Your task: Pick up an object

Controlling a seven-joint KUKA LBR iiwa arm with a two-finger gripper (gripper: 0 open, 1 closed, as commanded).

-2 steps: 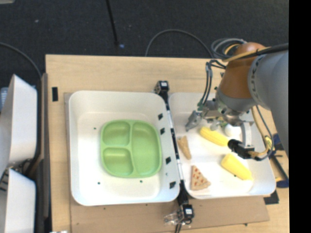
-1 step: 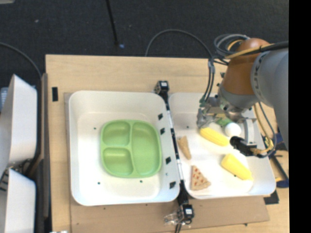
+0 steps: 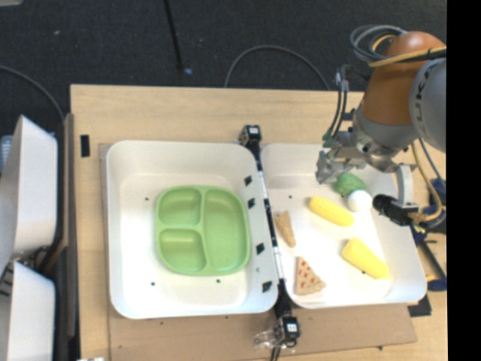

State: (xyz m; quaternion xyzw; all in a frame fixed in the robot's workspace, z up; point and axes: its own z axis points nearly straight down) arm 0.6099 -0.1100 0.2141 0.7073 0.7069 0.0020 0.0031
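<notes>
In the right bin [image 3: 406, 288] lie several small objects. A green and white item [image 3: 352, 189] sits near the bin's far side, directly under my gripper [image 3: 333, 165], which hangs low over it from the upper right. Whether the two touch is unclear. A yellow piece [image 3: 330, 210] lies just in front of that item. A second yellow piece [image 3: 366, 258] rests nearer the front right. Close to the divider are a tan wedge [image 3: 285, 228] and a pizza-slice shape [image 3: 307, 277].
The left bin [image 3: 128, 292] holds a green divided plate [image 3: 203, 229]. A black clip strip [image 3: 263, 209] runs along the seam between the bins. Cables and a black fitting [image 3: 394, 207] hang at the right bin's far right edge.
</notes>
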